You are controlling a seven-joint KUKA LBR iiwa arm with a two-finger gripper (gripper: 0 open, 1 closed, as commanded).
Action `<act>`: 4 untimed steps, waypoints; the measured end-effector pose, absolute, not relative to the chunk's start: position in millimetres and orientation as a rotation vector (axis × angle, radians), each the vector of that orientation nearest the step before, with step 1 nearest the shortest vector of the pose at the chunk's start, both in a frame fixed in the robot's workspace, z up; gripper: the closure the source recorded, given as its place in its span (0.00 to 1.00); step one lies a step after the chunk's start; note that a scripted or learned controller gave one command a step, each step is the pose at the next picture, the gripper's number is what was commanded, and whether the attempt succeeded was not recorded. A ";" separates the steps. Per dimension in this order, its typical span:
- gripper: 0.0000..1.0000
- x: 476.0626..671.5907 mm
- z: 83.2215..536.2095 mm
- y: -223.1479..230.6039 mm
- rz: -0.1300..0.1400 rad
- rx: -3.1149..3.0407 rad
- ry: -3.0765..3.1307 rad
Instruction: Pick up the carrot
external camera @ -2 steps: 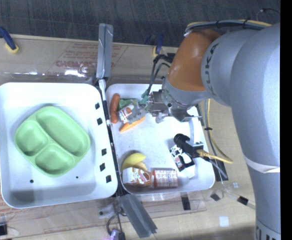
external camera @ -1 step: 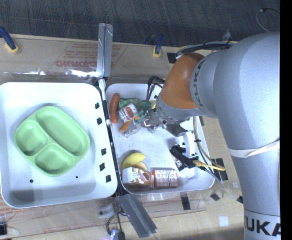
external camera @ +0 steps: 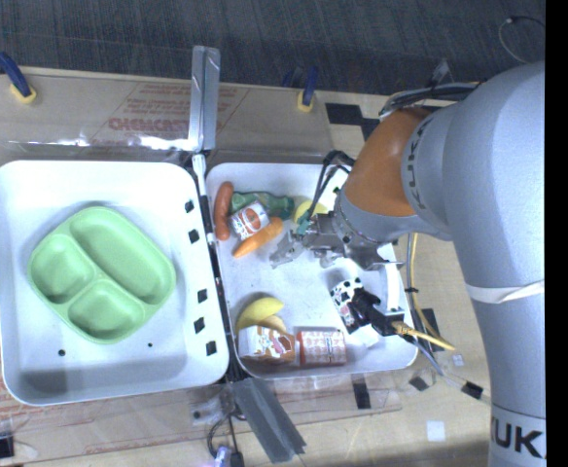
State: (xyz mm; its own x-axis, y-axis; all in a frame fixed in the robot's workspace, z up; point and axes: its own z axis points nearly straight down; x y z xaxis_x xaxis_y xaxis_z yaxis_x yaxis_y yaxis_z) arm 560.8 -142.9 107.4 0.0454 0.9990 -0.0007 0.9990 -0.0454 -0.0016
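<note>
Grey arm (external camera: 479, 183) hides end effector (external camera: 299, 244) beside carrot (external camera: 258, 238); grip state unclear.

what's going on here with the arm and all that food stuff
A grey KUKA arm reaches in from the right over the right bin, with its gripper low beside the carrot, which lies on the bin floor, not lifted. Nearby are a sausage, a small can, a banana and a bottle lying on its side. The left bin holds a green divided plate.
</note>
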 end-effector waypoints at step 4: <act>0.00 636.9 233.5 -55.2 0.002 -2.330 -2.105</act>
State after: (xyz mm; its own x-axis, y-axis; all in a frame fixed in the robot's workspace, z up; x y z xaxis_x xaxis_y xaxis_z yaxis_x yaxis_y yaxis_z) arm 636.9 -55.2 233.5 0.1012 0.9949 0.0004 0.9949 -0.1012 -0.0025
